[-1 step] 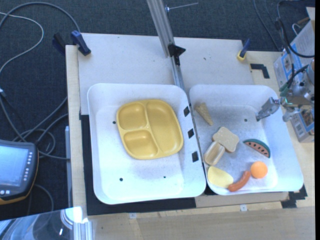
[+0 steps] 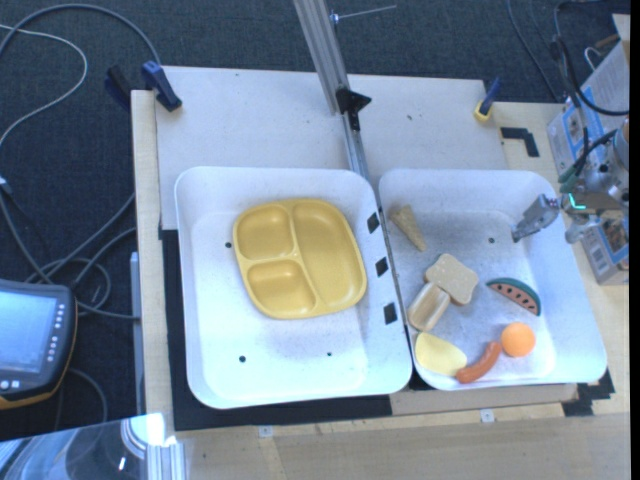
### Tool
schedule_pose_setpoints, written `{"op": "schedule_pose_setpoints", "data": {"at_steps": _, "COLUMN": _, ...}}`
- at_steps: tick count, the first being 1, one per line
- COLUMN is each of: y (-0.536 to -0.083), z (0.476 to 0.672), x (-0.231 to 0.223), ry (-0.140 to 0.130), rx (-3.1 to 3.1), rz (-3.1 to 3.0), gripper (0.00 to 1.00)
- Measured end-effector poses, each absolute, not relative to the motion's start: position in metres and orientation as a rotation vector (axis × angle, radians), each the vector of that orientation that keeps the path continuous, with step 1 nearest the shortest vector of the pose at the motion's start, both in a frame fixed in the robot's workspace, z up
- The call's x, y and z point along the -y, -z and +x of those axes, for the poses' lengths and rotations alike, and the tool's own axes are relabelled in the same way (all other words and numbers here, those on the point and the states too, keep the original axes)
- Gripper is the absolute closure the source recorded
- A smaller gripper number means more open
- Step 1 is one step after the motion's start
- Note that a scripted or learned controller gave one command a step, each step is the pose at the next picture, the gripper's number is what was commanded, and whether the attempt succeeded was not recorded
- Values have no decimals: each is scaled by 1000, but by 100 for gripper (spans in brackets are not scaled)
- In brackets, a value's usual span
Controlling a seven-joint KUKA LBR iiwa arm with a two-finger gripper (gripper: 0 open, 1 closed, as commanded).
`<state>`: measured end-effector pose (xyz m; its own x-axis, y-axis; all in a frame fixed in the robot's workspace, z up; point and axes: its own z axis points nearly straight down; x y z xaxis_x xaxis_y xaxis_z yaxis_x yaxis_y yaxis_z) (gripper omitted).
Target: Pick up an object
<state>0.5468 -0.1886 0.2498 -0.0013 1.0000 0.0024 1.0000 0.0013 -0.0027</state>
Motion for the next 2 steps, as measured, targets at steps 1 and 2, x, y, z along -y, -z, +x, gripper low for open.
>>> {"op": "schedule_pose_setpoints", "data": {"at_steps": 1, "y": -193, "z": 544, "x": 178, "ry": -4, "rx": 2217, "rz": -2215, "gripper": 0}}
{"op": "schedule_pose_setpoints", "data": {"at_steps": 2, "y": -130, "z": 538, "x": 178, "ry": -6, "rx": 2215, "rz": -2215, "gripper": 0}}
